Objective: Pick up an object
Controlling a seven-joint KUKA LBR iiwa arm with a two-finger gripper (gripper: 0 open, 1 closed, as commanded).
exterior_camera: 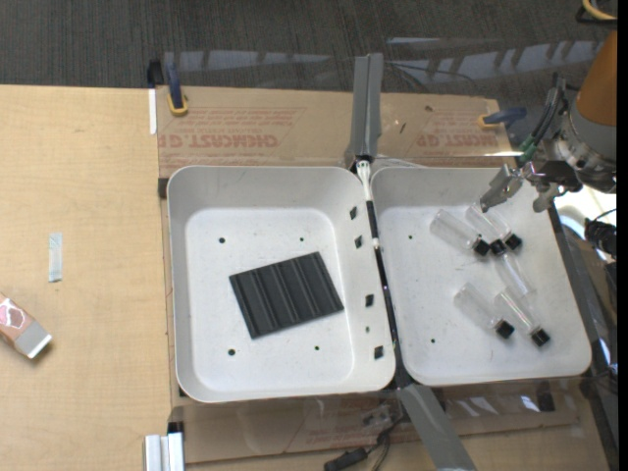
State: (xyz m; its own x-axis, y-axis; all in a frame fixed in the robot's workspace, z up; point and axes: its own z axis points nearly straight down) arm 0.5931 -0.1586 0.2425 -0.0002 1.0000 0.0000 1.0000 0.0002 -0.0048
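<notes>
A dark grey ribbed rectangular pad [286, 294] lies flat in the middle of the left bin [196, 361]. Several clear plastic tubes with black caps lie in the right bin [422, 361]: one pair near its back [459, 230], another pair toward its front right [488, 307]. My gripper [518, 194] hangs over the right bin's back right corner, just behind the rear tubes and above them. It is open, its two fingers [494, 192] spread wide, and nothing is between them.
A thin grey strip [55, 257] and a pink and white block [20, 328] lie on the wooden bench left of the bins. Cardboard [255, 126] with clamps [177, 100] stands behind them. A metal bar [368, 106] rises between the bins.
</notes>
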